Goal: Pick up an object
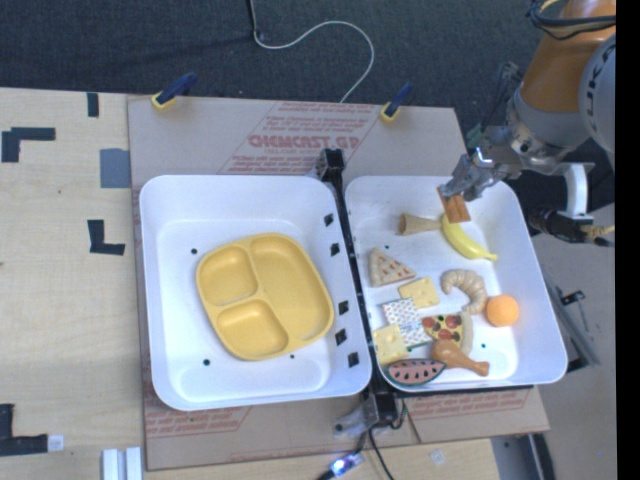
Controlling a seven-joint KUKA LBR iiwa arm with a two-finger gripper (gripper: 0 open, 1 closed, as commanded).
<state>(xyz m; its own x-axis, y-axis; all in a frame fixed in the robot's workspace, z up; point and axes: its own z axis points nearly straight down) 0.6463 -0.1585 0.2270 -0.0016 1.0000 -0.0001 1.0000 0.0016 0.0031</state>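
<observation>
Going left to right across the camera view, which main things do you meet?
Yellow three-compartment plastic plate in the left white bin → tan toy triangle sandwich slice → yellow toy banana → orange toy ball → grey arm's gripper, over the right white bin's far edge.

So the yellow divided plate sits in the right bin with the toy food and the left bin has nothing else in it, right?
Not quite. The camera view shows the yellow divided plate in the left bin, by itself. The toy food, such as the banana and orange, is in the right bin.
</observation>
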